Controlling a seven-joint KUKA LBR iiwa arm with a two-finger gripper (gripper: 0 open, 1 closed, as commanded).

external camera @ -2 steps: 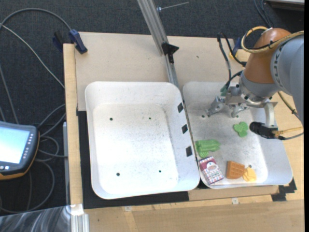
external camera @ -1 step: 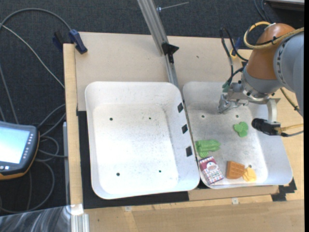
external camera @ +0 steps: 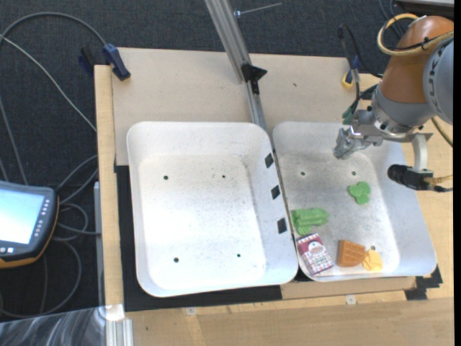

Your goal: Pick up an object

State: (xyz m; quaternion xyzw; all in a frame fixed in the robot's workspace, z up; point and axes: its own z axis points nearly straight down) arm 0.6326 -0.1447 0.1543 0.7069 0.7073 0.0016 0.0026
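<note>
- Camera view: loose objects lie in the right bin (external camera: 403, 225): a small green piece (external camera: 359, 192), a larger green piece (external camera: 310, 218), a red patterned packet (external camera: 315, 254), an orange wedge (external camera: 351, 254) touching a yellow piece (external camera: 372, 260).
- Gripper (external camera: 344, 147): over the bin's far part, apart from all objects; whether it is spread or pressed together, cannot be told.
- Left bin (external camera: 144, 150): beside it on the bench (external camera: 180, 85).

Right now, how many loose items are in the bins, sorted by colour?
Green: 2, a small green piece and a larger green piece
Red and white: 1, a patterned packet
Orange: 1, an orange wedge
Yellow: 1, a yellow piece
Total: 5, all in the right bin
</note>
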